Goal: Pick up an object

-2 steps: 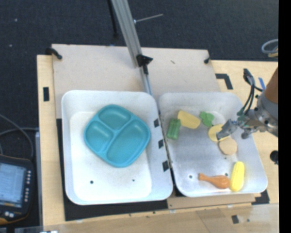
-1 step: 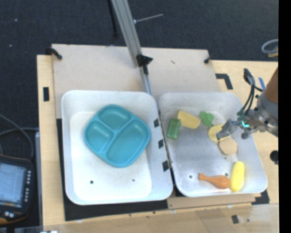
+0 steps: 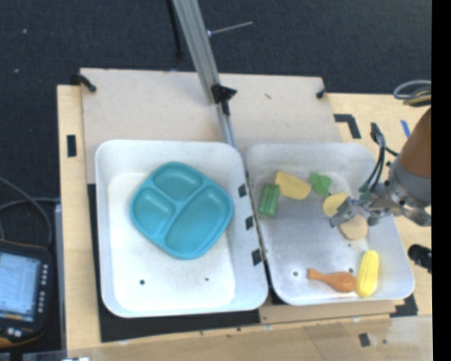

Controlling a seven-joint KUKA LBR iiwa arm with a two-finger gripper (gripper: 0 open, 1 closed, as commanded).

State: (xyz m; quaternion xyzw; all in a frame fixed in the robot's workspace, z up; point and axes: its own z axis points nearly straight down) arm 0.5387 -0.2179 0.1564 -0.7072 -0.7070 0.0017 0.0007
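The gripper (image 3: 351, 210) hangs low in the right bin (image 3: 308, 277), between a yellow piece (image 3: 334, 203) and a tan disc (image 3: 353, 230); whether it pinches anything, I cannot tell. Crowding is the risk: closing here may nudge both toys aside, or catch 2.

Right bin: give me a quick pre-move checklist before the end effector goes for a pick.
1. End effector over the right bin: ok, it sits near the bin's right side.
2. Target within reach: ok, a yellow piece and a tan round piece lie right beside it.
3. Object already held: cannot tell.
4. Corn cob and orange chicken leg out of the way: ok, both lie nearer the front wall.
5. Green block apart from the target: ok, it lies by the bin's left wall.
6. Blue divided plate in the left bin: ok, away from the work.
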